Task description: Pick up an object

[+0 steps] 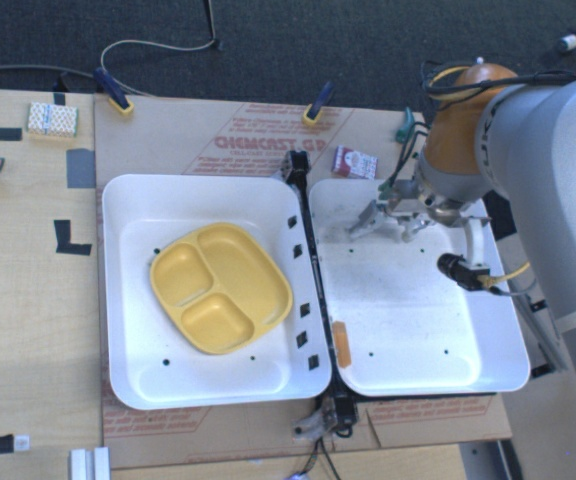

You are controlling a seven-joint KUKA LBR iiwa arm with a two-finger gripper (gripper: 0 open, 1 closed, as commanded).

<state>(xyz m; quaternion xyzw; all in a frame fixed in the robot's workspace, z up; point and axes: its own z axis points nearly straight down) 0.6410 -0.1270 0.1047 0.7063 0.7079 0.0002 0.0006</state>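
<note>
Camera view: tool [380,220] spread wide, holding nothing; yellow tray [220,286] in left bin [128,368].

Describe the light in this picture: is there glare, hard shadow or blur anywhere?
In the camera view, the light is bright and even; the white bins look nearly washed out, with only soft shadow along their inner walls. The yellow tray is sharp, with mild shading in its compartments. The gripper looks slightly soft, and the small orange object is clear.
</note>
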